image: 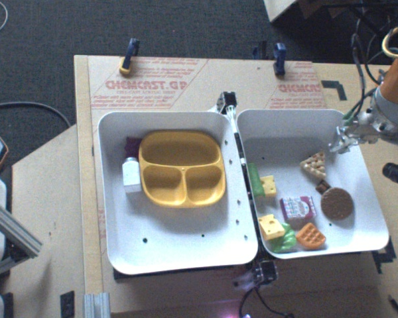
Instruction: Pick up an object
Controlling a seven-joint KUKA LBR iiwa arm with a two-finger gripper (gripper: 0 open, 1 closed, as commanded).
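Two white bins side by side on a board: left bin (113, 230) with a yellow divided tray (182, 167), a small white bottle (131, 174) touching its left edge; right bin (368, 197) with a cracker wedge (314, 165), brown disc (337, 203), purple packet (298, 208), cheese cubes (272, 227), waffle (310, 236). Gripper (340, 142) low over the right bin's far right corner, just beside the wedge, nothing between the fingers

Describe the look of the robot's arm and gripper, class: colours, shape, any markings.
The arm enters at the right edge: a grey rounded body with an orange band above the wrist. Its gripper is small, pale metallic grey, ending in thin jaws. No markings are legible.
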